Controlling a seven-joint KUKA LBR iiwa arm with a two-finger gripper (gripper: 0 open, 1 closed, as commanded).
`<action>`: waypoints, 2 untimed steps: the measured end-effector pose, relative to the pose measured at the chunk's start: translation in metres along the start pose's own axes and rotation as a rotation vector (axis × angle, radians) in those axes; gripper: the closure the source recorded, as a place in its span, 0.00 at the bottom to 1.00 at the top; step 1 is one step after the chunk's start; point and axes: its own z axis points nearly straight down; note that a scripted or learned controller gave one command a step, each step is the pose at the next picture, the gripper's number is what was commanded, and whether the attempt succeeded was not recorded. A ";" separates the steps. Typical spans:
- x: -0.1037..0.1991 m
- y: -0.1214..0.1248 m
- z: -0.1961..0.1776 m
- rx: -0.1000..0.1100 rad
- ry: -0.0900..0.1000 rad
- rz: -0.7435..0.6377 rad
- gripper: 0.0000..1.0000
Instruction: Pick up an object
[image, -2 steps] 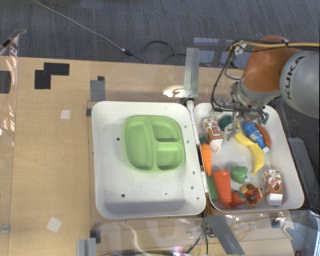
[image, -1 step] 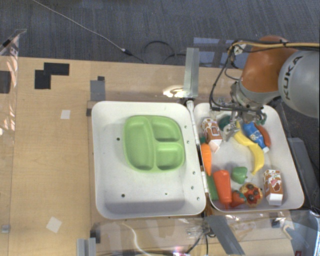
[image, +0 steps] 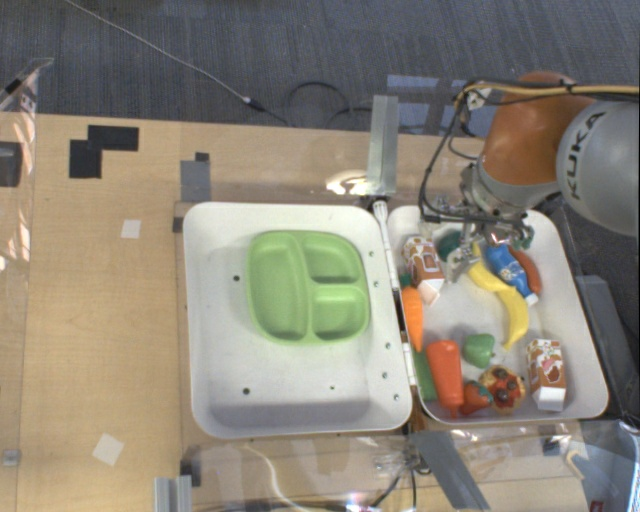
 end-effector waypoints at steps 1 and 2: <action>0.000 0.004 0.001 -0.010 0.008 0.147 0.00; 0.010 0.006 0.000 -0.005 -0.024 0.164 0.00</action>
